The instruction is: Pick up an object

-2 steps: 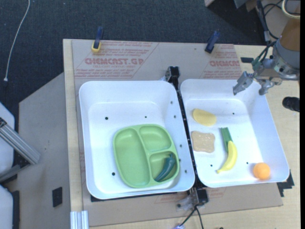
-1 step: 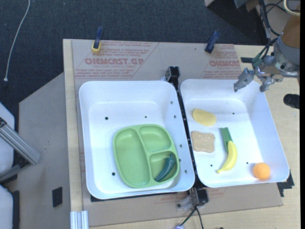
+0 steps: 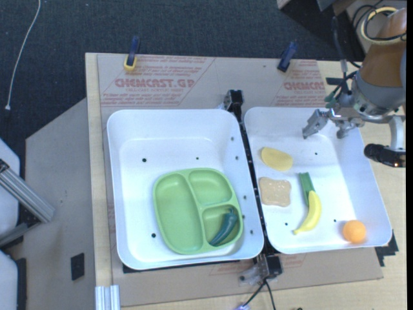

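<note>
My gripper (image 3: 329, 126) hangs open at the right bin's (image 3: 371, 179) far edge; I'd pinch the light, firm banana (image 3: 310, 214) mid-body.

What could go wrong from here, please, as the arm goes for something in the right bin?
The gripper hangs over the far end of the right bin, apart from every item, so a blind descent there may close on nothing. The banana touches a green piece, so a grasp might drag both. The orange ball sits near the bin's corner and could roll off when nudged.
</note>
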